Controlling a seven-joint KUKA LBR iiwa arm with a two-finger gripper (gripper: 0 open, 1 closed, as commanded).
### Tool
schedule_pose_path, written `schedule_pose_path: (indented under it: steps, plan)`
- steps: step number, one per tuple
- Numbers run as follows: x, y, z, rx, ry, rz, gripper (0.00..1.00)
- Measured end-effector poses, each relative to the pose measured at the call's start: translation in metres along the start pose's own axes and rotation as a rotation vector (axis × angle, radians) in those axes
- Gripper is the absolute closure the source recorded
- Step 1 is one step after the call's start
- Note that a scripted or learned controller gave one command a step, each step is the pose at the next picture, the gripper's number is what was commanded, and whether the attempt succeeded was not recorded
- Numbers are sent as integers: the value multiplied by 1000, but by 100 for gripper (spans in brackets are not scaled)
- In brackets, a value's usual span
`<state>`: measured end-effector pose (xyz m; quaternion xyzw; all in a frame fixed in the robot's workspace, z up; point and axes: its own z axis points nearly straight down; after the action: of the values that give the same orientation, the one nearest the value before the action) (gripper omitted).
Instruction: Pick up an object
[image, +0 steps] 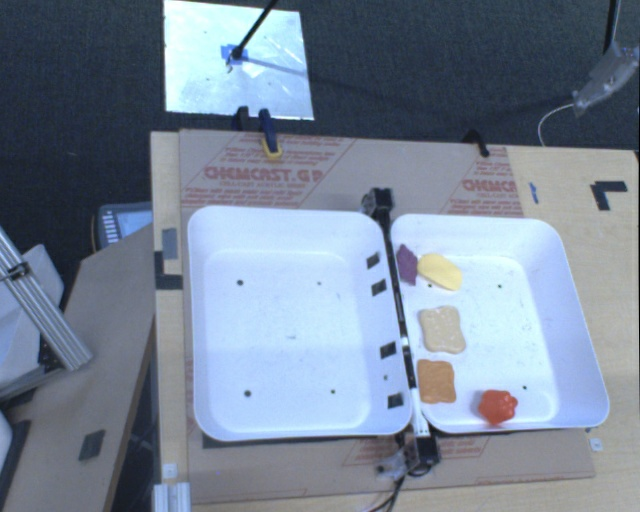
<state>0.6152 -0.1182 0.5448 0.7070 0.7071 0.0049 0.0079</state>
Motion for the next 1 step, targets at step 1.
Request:
schedule_pose_path:
  steps: [1]
  plan:
    - [-62, -33, 9, 15, 2, 5, 0]
